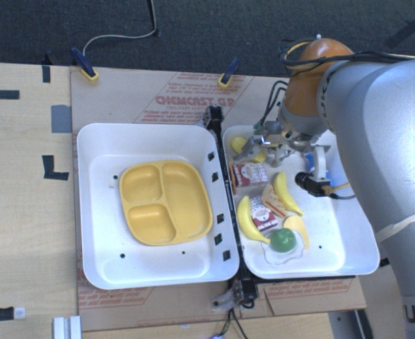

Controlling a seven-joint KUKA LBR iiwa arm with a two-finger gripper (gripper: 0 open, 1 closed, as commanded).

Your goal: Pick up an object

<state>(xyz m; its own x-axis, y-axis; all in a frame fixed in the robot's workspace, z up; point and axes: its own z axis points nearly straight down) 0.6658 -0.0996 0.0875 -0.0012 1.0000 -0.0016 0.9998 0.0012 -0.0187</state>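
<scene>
Bananas (252,221), red-labelled packets (249,174) in right bin (348,256); cardboard (150,97) reads "CHEMCAST"; claw (269,147) grip unclear.

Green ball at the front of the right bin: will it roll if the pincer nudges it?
Probably. The green ball looks round and smooth, so a push could send it rolling. A banana lies against its left side and may block it that way.

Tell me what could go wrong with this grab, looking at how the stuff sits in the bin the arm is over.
The gripper hangs over the far end of the right bin, where the items crowd together. Two risks:
1. The bananas and small red packet touch or overlap, so closing could catch two things or shove one aside.
2. The green ball is round and may roll if nudged.
</scene>
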